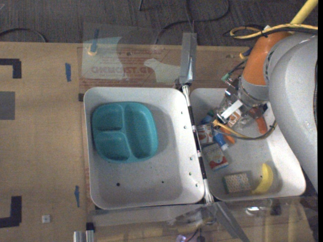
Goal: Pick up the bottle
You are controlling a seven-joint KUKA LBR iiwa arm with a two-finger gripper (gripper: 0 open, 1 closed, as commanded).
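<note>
In the camera view, a tan wooden bench [40,150] is carrying two shallow white bins side by side, with black tape corner marks and short blue tape strips lying on its left part, and dark carpet with looping black cables running along the far side. A clear plastic sheet [126,64] is lying behind the left bin [146,185], which is holding a teal divided plate [124,131] in its far-left corner. The grey arm with its orange band is reaching over the far edge of the right bin [287,185], and the gripper [233,116] is hanging above a clutter of small packages; whether its fingers are spread or closed I cannot tell. The bottle [220,140], small with a blue cap, is lying just beside the gripper near the bin's left wall. A yellow banana [264,178] and a tan sponge [237,182] are resting along the near edge.
</note>
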